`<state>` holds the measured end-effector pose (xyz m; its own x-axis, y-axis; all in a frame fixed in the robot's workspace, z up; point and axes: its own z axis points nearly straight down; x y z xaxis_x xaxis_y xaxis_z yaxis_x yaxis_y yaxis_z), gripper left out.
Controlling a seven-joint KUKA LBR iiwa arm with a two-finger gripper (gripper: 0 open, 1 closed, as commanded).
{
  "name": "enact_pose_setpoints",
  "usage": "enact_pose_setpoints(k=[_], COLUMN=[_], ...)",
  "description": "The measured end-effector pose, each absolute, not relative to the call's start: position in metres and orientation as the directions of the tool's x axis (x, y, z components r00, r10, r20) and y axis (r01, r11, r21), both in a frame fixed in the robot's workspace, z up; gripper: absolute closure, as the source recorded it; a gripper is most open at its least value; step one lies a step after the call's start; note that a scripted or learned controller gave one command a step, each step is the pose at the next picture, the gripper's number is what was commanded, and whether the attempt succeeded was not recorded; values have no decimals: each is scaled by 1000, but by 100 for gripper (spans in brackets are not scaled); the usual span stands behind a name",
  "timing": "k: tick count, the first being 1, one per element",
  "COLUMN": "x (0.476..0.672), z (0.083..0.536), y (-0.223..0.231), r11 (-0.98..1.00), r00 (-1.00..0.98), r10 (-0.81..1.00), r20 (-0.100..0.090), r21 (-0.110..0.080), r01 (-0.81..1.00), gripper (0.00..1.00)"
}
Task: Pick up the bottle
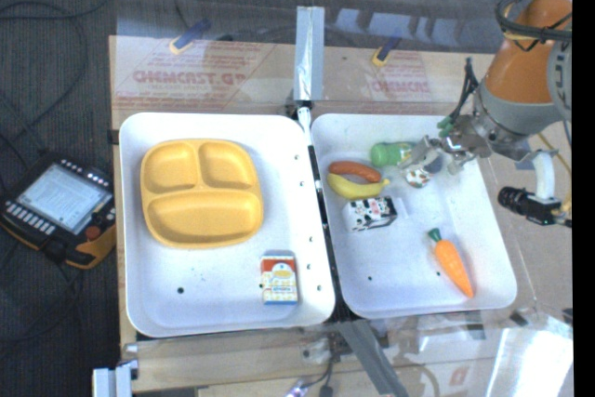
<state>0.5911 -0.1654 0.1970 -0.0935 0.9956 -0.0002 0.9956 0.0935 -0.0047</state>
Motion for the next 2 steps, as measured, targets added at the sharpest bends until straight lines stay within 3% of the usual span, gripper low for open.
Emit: enact_pose_setpoints(k=[1, 2], x=[643, 628], z=[124, 89], y=[-179, -143], r11=[-20, 140], r00=[20, -140], r10=[1000, 990], r20=[-3, -10], r21=[-5, 8], r01=[1000, 990], gripper=[0, 0])
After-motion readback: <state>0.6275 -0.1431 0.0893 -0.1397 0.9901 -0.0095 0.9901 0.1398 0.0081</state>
